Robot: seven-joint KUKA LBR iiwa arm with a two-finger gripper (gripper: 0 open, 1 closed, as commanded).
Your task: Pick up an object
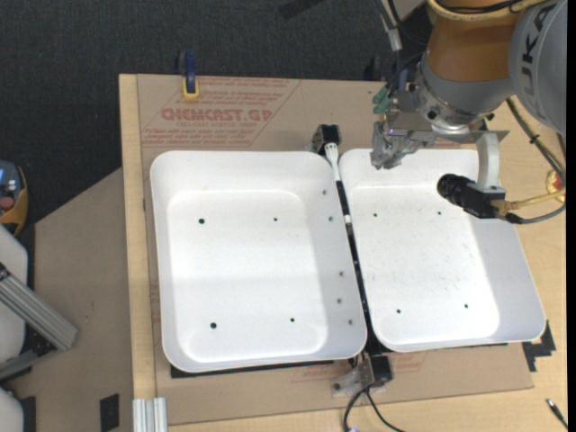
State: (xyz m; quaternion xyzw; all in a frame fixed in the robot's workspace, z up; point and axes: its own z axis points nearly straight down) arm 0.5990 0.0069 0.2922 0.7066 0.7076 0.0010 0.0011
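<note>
My gripper [391,156] hangs from the grey arm with the orange band [481,12], which reaches in from the upper right. It is over the far left corner of the right white bin [432,268], close to that bin's back rim. The left white bin [243,259] lies beside it, and their rims meet along a black strip [346,232]. A black cylindrical part [466,194] on a white bracket sticks out from the wrist over the right bin, with a cable trailing off to the right.
Both bins rest on a brown board [225,111] with red lettering. A blue clamp [189,72] grips the board's far edge. A black clip [325,138] sits at the far end of the seam and another [373,370] at the near end. An aluminium bar [36,313] lies at the left.
</note>
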